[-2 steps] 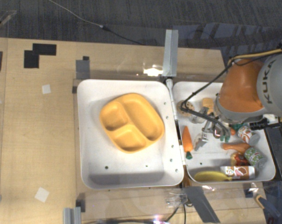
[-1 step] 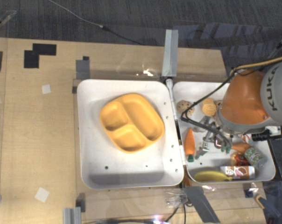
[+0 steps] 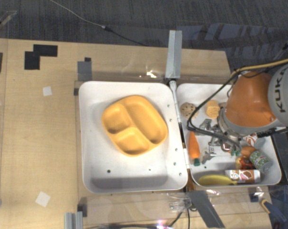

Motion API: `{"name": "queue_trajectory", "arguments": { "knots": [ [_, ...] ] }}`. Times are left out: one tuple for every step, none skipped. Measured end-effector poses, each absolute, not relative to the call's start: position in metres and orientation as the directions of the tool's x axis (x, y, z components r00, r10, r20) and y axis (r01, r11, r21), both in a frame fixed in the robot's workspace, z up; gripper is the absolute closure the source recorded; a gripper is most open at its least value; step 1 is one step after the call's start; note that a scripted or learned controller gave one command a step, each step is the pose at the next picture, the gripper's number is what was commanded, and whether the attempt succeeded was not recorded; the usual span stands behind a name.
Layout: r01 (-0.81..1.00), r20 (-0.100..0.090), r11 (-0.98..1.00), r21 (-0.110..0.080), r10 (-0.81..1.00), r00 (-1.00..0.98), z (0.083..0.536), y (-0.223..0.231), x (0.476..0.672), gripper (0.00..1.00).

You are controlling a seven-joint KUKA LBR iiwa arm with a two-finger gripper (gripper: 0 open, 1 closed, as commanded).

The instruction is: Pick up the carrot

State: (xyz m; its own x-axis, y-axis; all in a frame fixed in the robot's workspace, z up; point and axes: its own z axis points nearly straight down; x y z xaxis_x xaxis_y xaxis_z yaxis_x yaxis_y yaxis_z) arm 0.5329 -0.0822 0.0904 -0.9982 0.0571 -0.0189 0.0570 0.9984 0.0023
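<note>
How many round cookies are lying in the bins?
2. A speckled pale round cookie lies near the far left corner of the right white bin; a golden round cookie lies just to its right, beside the arm. The arm could hide others.

Plate [image 3: 134,124] in left bin [image 3: 94,175] — carrot [image 3: 194,145] in right bin [image 3: 276,173].

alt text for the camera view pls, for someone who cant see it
The gripper hangs over the right bin, beside a carrot lying by its left wall. A banana and cookies share that bin; the left bin holds a yellow divided plate.
</note>
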Motion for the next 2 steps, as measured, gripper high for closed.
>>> {"name": "queue_trajectory", "arguments": {
  "knots": [
    [0.088, -0.021, 0.996, 0.001, 0.088, -0.996, 0.0906, -0.0824, 0.5150, 0.00],
    [0.103, -0.017, 0.995, 0.002, 0.103, -0.995, 0.0901, -0.0837, 0.5179, 0.00]
  ]
}}
